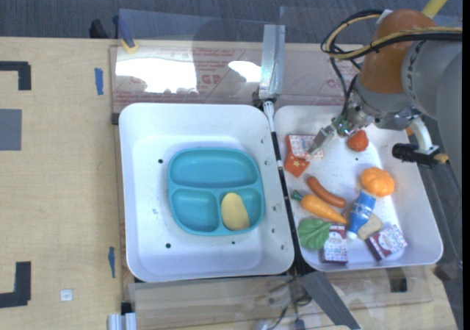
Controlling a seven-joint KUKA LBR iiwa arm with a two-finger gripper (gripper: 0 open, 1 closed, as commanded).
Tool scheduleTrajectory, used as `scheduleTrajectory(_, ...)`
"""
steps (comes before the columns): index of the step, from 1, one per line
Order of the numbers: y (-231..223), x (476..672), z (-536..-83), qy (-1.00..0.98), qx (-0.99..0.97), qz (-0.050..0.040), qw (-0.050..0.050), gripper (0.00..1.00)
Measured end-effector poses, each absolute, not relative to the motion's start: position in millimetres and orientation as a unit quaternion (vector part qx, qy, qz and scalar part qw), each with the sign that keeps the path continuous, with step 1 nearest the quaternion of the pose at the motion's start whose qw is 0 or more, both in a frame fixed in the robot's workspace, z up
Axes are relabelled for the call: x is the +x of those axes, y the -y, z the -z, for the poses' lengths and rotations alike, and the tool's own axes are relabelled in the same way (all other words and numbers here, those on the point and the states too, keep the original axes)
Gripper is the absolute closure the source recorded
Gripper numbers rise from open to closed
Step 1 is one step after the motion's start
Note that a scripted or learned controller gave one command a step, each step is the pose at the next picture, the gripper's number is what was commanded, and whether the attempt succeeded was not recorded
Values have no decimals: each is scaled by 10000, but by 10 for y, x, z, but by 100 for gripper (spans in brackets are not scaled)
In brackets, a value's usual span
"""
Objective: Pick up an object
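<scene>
— Start with what's closest to us. What's along the near edge of the right bin (433, 244)?

— Two small cartons, one at the near right corner (386, 241) and one (336, 248) more toward the middle of that edge, with a green leafy toy (313, 231) just beside it. A blue bottle (360, 214) lies tilted just behind them, touching a carrot (322, 207).

— And the left bin (139, 196)?

— A teal divided tray (213, 170) sits in its middle, with a yellow potato-like piece (235, 211) in the tray's near right compartment.

— Go further back on the right.

— A sausage (324, 190) lies just behind the carrot, an orange fruit (378, 181) sits toward the right edge, then a red-and-white packet (298, 148) near the left wall, touching an orange-red piece (295, 167). A small tomato (358, 140) is toward the far edge.

— Where's the gripper (332, 132)?

— Low over the far part of the right bin, between the packet and the tomato. I see nothing between its fingers, and I can't tell from here how wide they stand.

— What might spoil the pick?

— My guess: it sits between two things, so it may close on bare floor. The packet lies flat and could slide against the wall; the tomato is round and could roll away from a glancing finger.
</scene>
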State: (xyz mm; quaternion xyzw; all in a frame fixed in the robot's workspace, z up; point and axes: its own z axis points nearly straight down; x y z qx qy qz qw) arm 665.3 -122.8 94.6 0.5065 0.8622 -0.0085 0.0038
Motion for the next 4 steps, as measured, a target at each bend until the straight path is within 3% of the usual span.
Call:
scheduleTrajectory(1, 1038, 6684, -1157, -8579, 5138, -12, 42, 0)
scheduleTrajectory(2, 1150, 6683, -969, -8639, 5036, -14, -49, 0)
scheduleTrajectory(3, 1067, 6511, -2942, -8320, 5547, -47, 99, 0)
scheduleTrajectory(4, 1227, 6205, -1407, -8575, 5144, 26, -58, 0)
